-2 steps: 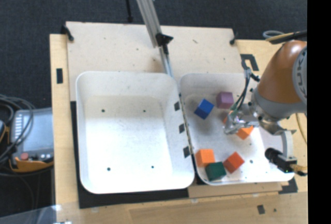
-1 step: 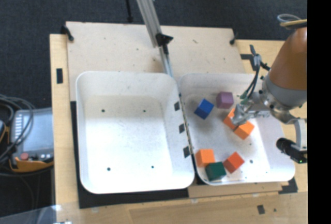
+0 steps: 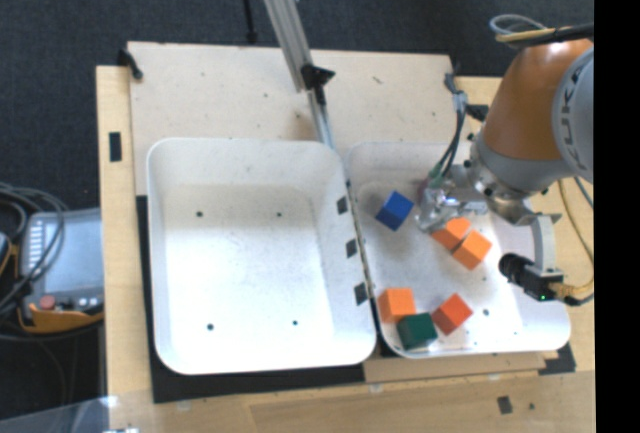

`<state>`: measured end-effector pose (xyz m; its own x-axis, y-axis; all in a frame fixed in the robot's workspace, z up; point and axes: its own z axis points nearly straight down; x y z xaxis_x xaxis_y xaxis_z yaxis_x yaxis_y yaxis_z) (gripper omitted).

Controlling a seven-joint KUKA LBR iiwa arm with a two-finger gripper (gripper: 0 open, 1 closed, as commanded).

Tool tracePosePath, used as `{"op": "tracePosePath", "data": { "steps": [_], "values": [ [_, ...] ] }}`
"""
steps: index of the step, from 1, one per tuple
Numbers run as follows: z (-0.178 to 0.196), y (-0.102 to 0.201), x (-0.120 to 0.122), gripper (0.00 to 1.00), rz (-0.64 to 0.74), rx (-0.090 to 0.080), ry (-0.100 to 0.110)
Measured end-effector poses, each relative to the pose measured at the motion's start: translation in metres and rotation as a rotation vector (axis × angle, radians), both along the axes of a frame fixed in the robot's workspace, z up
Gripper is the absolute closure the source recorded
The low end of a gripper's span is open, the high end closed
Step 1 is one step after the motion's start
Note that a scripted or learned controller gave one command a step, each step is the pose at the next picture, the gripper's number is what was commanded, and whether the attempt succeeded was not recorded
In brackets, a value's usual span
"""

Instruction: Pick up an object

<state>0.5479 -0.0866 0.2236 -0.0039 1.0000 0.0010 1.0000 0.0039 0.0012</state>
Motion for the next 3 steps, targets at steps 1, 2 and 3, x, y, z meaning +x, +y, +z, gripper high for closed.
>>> {"op": "tracePosePath", "data": {
  "steps": [1, 2, 3],
  "values": [
    [0.008, 0.06, 0.006, 1.0, 0.005, 0.001, -0.002],
    [0.0, 0.11, 0.015, 1.0, 0.003, -0.002, -0.002],
    [0.003, 0.163, 0.035, 1.0, 0.0, 0.0, 0.001]
  ]
}}
